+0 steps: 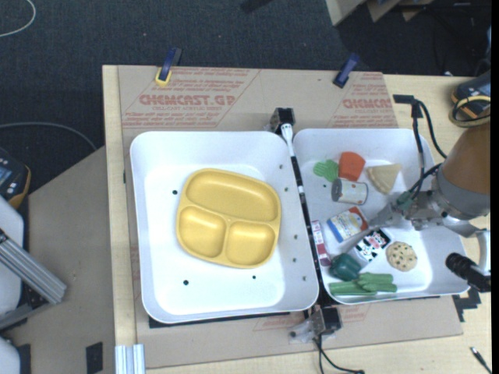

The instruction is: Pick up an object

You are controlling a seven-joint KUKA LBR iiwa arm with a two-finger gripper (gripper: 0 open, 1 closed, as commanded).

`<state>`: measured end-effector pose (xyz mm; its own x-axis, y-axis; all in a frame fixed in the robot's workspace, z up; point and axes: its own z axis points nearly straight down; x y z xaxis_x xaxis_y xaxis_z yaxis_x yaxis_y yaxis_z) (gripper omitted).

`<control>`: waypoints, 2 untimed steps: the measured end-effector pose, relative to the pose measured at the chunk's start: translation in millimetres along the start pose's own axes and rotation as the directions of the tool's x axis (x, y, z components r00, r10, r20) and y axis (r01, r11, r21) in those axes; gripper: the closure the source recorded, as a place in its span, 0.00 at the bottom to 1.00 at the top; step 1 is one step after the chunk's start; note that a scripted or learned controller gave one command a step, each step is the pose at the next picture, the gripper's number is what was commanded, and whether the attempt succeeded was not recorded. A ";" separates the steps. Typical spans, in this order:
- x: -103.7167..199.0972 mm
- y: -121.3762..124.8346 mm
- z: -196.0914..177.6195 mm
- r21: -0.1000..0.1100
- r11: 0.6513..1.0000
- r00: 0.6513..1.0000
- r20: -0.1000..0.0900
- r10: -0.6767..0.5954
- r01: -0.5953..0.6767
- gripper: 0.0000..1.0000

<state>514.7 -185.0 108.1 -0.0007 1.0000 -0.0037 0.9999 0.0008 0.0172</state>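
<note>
- Under both bins lay a brown cardboard sheet (234,92) printed in red with "CHEMCAST GP", readable at the upper left and cut off at the upper right.
- On the left, the shallow white bin (148,232) held a smooth yellow plastic plate (228,216) with three moulded compartments.
- To the right, the second white bin (312,142) carried the small objects: an orange block (352,164), a green leaf-like piece (326,168), a pale wedge (383,178), a grey cylinder (349,192), a small printed carton (345,226) whose writing was too small to read, a black-and-white patterned piece (377,245), a round speckled cookie (401,255), a dark green lump (345,267) and a flat green bean pod (365,286).
- At the right bin, the gripper (373,226) reached in between carton and patterned piece, perhaps touching them; its opening and any hold could not be made out.
</note>
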 end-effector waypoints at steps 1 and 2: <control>0.6 1.8 -9.7 -0.006 1.000 1.000 0.001 0.001 -0.001 1.00; 0.6 -3.7 -69.9 0.012 1.000 1.000 -0.001 0.000 0.000 1.00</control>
<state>509.8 -184.1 177.8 -0.0011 1.0000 -0.0031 1.0000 0.0011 0.0056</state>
